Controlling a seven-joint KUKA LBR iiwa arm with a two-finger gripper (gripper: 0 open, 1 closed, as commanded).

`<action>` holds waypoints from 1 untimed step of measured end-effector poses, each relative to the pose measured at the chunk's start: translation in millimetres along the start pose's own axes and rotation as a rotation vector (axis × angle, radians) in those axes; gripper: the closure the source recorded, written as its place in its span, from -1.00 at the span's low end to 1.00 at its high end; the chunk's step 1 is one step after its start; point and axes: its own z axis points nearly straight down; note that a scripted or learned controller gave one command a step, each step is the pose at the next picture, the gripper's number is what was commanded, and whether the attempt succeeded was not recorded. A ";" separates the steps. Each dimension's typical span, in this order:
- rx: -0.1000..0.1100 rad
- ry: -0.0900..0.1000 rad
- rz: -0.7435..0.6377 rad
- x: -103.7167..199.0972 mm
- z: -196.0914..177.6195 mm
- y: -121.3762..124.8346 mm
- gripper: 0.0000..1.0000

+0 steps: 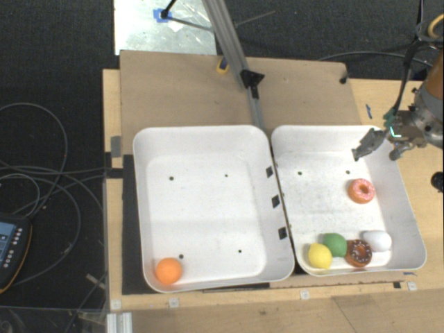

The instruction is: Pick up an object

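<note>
1. Your claw (380, 147) hangs open and empty over the right bin (305, 144), near its far right rim.
2. The nearest target, the pink donut (361, 191), lies just below it, apart from the rest. It is a low, smooth ring; fingers that land off-centre could push it aside instead of catching it.
3. The yellow ball (319, 256), green ball (335, 244), chocolate donut (359, 253) and white egg (377, 241) crowd the near corner; round, glossy shapes there may roll or jam against the wall.
4. The orange ball (168, 270) sits alone in the left bin (201, 134).
</note>
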 end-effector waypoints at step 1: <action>-0.003 -0.001 0.000 0.0 -1.8 0.6 -1.00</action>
